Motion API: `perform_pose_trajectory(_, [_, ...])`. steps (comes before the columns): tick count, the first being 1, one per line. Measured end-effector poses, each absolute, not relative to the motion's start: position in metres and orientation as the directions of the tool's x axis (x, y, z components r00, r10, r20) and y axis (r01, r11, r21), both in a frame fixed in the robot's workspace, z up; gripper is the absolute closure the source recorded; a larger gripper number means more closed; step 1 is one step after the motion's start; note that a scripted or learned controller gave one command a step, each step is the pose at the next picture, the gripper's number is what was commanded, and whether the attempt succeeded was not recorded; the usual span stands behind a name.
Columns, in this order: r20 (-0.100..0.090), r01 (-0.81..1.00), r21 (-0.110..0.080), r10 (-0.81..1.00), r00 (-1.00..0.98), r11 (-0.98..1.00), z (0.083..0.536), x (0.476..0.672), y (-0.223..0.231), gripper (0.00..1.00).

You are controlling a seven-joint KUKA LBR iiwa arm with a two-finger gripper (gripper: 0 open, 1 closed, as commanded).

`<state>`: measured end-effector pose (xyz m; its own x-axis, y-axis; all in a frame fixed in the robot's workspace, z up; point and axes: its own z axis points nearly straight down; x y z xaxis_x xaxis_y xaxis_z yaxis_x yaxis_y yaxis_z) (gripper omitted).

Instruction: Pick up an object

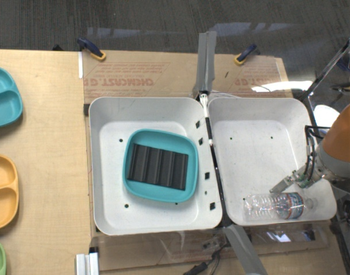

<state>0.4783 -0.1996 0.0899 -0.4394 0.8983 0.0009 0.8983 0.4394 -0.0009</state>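
Gripper (290,182) of the grey arm hangs just above a clear plastic bottle (275,205); whether it is open or closed cannot be told. Lying on its side near the right bin's (249,125) front wall, the bottle looks light, slippery and crushable, so a gentle hold across its middle seems best.

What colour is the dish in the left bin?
Teal, holding a black ribbed insert; the rounded dish shows in the camera view.

The cardboard sheet (163,73) behind the bins carries red print, upside down from here, reading "CHEMCREST"; further letters beside it are too faint to read.
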Motion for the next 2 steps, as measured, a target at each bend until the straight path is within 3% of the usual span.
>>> perform_pose_trajectory(1, [0.001, 0.992, -0.002, 0.992, -0.125, 0.125, 0.127, 0.479, -0.222, 0.0])
perform_pose_trajectory(2, [0.013, 1.0, -0.004, 1.0, 0.023, -0.023, 0.089, 0.557, -0.212, 0.0])
